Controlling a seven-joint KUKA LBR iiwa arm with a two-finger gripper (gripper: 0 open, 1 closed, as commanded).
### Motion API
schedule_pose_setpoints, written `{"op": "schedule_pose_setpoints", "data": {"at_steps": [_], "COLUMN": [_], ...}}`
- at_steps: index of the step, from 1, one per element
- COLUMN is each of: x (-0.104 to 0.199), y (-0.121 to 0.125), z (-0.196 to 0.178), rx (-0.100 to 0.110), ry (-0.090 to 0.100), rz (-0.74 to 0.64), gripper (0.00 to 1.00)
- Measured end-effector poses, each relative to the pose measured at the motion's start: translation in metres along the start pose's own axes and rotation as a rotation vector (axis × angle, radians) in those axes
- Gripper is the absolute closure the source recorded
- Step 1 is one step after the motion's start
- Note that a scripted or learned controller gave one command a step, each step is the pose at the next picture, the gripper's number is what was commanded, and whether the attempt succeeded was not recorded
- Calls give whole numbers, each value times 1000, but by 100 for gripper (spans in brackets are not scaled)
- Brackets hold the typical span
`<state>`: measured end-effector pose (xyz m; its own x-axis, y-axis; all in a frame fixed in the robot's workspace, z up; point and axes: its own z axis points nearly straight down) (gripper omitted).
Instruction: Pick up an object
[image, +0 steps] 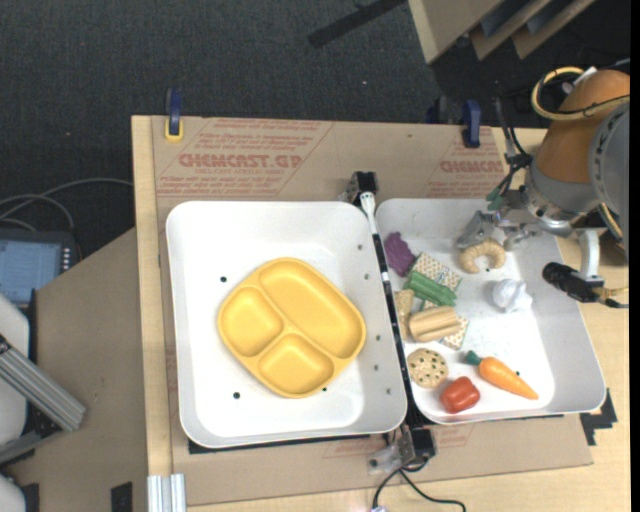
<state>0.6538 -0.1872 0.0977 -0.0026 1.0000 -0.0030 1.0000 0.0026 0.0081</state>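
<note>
Pincer (487, 234) sits low in right bin (570, 330), directly over tan croissant (483, 256); can't tell if gripping. Carrot (508, 377) well below.

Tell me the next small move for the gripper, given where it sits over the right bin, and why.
Probably a short descent straight down. The gripper hangs at the far side of the right bin, just above the tan curved piece, which lies apart from the white crumpled object and the waffle cracker. That makes it the nearest uncrowded target; nothing shows between the fingers yet.
</note>
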Motion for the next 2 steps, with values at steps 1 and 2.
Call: {"op": "schedule_pose_setpoints", "data": {"at_steps": [1, 2], "x": [67, 123], "y": [-46, -75], "z": [-67, -113], "rx": [8, 6], "ry": [6, 6], "rz": [-3, -3], "gripper": [100, 100]}}
